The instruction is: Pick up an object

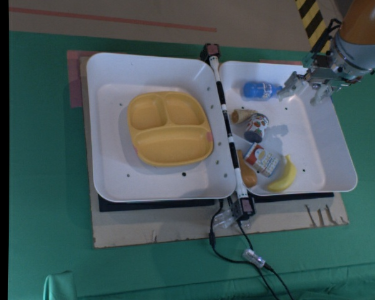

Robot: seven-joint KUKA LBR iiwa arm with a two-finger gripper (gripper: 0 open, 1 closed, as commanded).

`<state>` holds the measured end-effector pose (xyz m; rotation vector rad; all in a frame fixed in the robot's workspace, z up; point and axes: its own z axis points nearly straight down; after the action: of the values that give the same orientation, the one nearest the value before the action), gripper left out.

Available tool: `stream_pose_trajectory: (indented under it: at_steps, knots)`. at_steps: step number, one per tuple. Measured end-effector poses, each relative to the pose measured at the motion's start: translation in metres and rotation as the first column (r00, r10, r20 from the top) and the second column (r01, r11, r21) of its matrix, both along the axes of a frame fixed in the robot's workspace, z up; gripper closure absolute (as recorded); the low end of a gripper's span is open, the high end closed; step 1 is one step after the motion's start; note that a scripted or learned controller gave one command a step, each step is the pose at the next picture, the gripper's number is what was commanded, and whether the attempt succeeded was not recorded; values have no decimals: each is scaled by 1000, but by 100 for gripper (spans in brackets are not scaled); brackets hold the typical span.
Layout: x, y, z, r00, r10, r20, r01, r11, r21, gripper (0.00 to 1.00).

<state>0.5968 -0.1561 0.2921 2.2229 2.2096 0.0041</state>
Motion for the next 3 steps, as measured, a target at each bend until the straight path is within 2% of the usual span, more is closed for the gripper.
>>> stream_pose_trajectory:
  at_steps: [1,2,3]
  knots:
    - [-62,23,-89,1000,-2,-2,2,1000,0,0]
    - [-116,-4,-104,1000,-1,20,1,1000,-7,0]
    - [-114,-7,-90,999,-9,32,9,1000,-13,100]
